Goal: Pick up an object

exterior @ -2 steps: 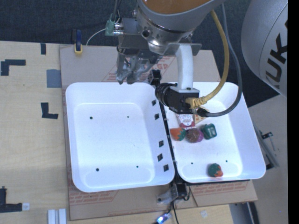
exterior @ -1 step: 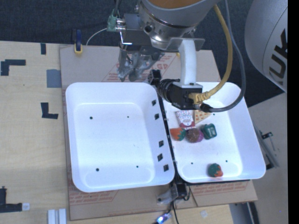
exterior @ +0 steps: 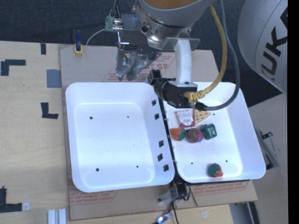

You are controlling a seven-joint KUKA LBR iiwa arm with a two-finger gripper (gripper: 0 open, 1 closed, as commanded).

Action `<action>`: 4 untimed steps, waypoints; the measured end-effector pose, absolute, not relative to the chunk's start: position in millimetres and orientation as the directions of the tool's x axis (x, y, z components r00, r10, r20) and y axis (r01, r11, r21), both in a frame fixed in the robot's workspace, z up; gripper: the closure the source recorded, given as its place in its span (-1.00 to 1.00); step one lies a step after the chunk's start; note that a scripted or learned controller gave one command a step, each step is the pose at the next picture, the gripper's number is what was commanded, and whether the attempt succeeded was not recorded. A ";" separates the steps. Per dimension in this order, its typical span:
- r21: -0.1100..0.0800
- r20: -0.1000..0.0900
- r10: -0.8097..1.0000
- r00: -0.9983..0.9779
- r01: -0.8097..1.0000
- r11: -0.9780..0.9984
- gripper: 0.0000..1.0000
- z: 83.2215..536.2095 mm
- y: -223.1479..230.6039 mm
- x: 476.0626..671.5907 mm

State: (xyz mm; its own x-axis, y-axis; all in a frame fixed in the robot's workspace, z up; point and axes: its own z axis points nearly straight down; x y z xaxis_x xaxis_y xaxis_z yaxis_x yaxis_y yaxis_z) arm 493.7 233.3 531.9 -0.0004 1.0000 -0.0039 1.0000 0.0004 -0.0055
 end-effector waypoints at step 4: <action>-0.020 -0.013 1.000 -0.002 1.000 0.002 1.00 564.1 235.3 499.6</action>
